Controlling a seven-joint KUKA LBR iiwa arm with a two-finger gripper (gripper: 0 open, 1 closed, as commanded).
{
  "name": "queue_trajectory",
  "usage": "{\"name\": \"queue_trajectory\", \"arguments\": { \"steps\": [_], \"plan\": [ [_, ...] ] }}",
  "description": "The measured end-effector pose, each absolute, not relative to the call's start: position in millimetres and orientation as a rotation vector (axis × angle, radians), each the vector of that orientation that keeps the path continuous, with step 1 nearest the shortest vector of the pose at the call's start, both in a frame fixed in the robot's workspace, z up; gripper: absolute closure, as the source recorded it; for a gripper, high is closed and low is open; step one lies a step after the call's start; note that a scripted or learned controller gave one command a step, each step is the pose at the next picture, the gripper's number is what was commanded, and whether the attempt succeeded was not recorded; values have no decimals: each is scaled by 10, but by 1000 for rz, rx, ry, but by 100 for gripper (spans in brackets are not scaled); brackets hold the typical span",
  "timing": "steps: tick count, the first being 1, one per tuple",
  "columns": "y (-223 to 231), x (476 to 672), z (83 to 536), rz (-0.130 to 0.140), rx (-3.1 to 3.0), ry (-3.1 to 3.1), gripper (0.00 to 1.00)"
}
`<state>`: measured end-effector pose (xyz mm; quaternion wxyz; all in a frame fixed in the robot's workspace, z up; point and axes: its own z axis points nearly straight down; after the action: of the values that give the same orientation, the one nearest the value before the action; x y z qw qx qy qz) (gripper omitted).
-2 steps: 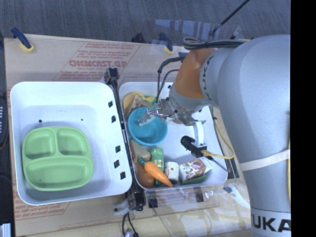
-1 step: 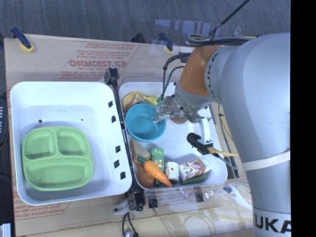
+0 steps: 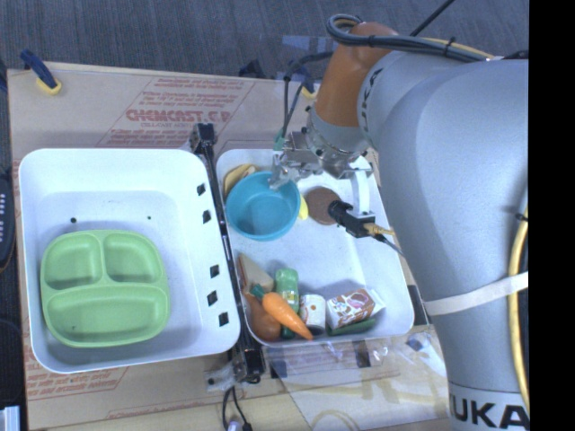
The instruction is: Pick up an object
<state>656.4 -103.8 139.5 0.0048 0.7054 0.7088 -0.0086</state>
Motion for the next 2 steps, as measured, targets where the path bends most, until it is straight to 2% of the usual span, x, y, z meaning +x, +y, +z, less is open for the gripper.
{"name": "queue_trajectory", "arguments": {
  "steps": [1, 2],
  "plan": [
    [-899, 6113, 1895, -33, 2696, 1613, 100],
    [-966, 5322, 2167, -20, 2783, 1472, 100]
  ]
}}
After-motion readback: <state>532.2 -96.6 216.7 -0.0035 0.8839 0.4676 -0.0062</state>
